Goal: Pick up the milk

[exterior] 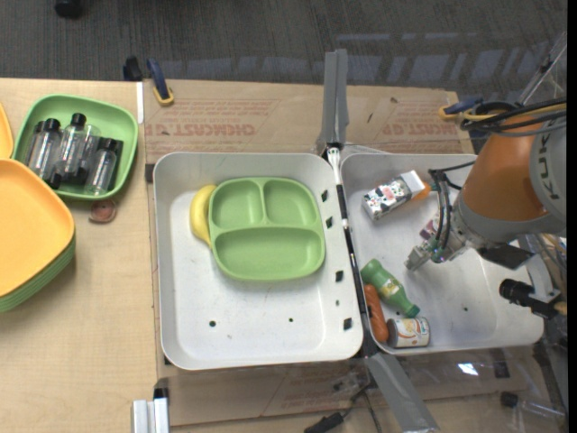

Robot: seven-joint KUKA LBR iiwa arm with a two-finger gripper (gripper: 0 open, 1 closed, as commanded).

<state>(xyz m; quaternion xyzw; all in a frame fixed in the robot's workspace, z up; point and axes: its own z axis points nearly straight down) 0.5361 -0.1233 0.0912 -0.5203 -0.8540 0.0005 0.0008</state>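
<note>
The milk carton lies tilted near the bin's back wall, apart from the gripper, whose jaw state I cannot tell; a descent here would likely miss it.

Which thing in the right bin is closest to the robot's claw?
The green bottle, lying just left of the gripper. The milk carton and the can sit farther away.

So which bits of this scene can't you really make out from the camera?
- Gripper in the camera view: too small and blurred to tell how its fingers stand.
- Yellow item: mostly hidden under the green divided plate, so its kind is unclear.
- Milk carton: its print is too small to read.
- Orange plates: cut off by the left edge.
- Can: label blurred.
</note>
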